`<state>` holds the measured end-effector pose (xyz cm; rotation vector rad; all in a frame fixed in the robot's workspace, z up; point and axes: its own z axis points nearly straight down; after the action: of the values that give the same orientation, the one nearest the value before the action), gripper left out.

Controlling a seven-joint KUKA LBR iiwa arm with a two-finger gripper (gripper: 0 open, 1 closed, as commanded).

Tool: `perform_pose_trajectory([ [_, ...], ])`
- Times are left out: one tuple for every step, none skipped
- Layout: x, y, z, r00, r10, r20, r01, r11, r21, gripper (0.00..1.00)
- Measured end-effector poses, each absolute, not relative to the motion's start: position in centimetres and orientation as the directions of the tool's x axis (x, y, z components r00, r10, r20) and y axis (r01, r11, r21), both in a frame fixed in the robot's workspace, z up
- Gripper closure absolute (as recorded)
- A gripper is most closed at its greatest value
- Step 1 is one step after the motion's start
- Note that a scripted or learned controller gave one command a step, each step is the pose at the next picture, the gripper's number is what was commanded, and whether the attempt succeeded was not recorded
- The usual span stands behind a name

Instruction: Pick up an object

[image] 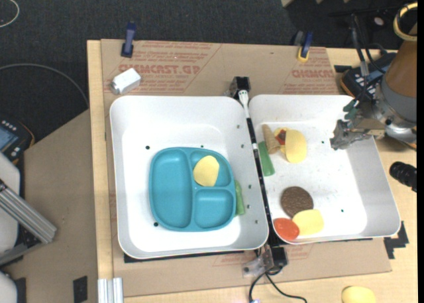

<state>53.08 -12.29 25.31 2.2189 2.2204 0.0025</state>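
My gripper point(340, 137) hangs over the upper right part of the right bin point(371, 176), with nothing visible between its fingers. Left of it lie a yellow lemon-shaped piece point(295, 146) with a small red-and-yellow item point(281, 136) and a tan stick point(269, 137). A green strip point(265, 158) lies along the bin's left wall. Lower in the bin sit a brown disc point(296, 199), a yellow block point(308, 221) and an orange-red piece point(287, 229).
The left bin point(132, 136) holds a teal divided plate point(192, 189) with a yellow piece point(207, 171) in its upper compartment. A green item point(239, 199) sits by the plate's right edge. A white object point(126, 81) lies on the cardboard behind the left bin.
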Motion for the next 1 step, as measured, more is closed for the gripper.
perform_pose_trajectory([
  [51.18,-20.17,9.86,0.009,1.0,0.001,1.0,-0.009,-0.014,1.0],
])
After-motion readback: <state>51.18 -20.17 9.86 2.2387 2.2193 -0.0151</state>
